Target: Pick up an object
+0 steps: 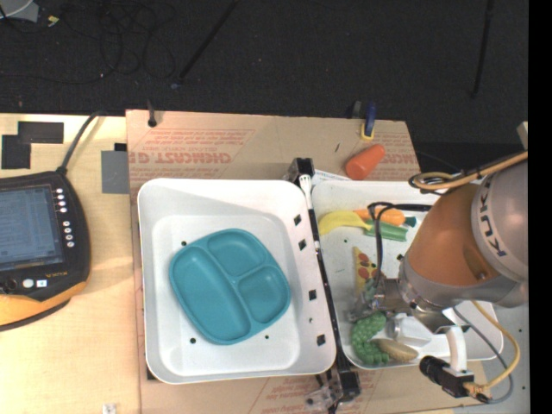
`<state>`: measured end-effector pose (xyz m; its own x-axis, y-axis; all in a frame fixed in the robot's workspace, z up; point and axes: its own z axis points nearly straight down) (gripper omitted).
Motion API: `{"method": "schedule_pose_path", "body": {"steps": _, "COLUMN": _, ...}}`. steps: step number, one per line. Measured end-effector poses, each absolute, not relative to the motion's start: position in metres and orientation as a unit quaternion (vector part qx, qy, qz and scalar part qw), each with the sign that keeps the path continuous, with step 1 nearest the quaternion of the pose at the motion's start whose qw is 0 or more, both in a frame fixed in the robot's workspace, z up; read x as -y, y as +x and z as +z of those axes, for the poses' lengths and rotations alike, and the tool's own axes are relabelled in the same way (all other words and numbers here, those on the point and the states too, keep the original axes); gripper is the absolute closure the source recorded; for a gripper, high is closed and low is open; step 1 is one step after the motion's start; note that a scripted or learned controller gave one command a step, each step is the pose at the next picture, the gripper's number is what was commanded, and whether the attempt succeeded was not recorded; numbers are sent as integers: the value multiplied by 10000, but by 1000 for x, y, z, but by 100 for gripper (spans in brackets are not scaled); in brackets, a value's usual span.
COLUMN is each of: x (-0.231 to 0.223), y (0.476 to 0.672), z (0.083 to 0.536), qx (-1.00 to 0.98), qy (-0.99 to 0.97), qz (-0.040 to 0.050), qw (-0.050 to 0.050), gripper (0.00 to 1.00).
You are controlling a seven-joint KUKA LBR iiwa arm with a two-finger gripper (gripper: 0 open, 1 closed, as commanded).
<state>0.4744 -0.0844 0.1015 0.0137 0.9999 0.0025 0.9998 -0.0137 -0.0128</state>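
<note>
While a black handheld control pendant (34,235) with a lit screen lies at the far left of the bench, the cardboard sheet (259,145) under the bins spreads out just beside it. On that sheet the left bin (164,205) holds a teal divided plate (229,285), lying flat and slightly turned, with three compartments facing up. A black clip strip (312,266) runs along the seam where the two bins meet. Behind the bins, on the cardboard, an orange carrot-shaped toy (366,161) lies outside both of them.

The right bin (332,198) contains several small things: a yellow banana (343,221) near its back edge, an orange and green piece (393,218) just beside the banana, and a small printed card (366,268) further forward. Near the front of this bin sits a green bumpy toy (366,335), with a tan oval piece (398,348) touching its right side.

The arm (470,231) reaches in from the right and hangs low over the right bin, its orange band hiding much of the bin floor. The gripper (376,304) sits just above the green bumpy toy; whether its jaws are apart or closed cannot be made out.
</note>
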Motion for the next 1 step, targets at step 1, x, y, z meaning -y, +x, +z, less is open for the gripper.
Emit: {"method": "schedule_pose_path", "body": {"steps": 1, "x": 22, "y": 509, "z": 190, "qx": 7093, "qy": -7049, "qz": -20, "qw": -1, "gripper": 100}}
